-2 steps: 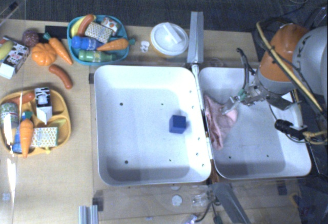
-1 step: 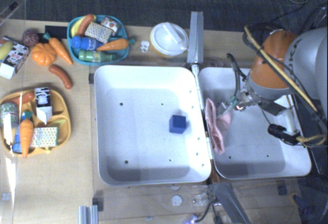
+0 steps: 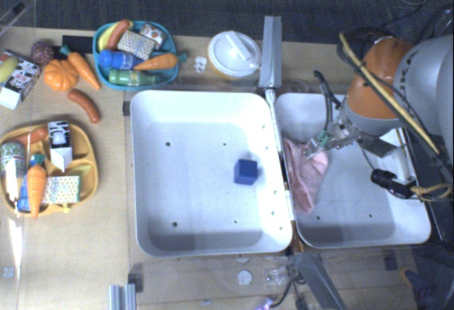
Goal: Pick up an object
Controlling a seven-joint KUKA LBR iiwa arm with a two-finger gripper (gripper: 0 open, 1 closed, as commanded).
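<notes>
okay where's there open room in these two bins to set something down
Left bin: bare floor all around the blue cube. Right bin: bare toward its near edge; crowded by the pink cloth and gripper.

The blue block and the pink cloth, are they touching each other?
Apart. The camera view shows the blue block sitting alone in the left bin, while the pink cloth lies in the right bin, with the bin walls between them.

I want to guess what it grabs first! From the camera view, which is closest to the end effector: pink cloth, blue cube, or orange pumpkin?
From the end effector:
1. Pink cloth, right bin, just beside it.
2. Blue cube, left bin.
3. Orange pumpkin, far left on the bench.
</notes>
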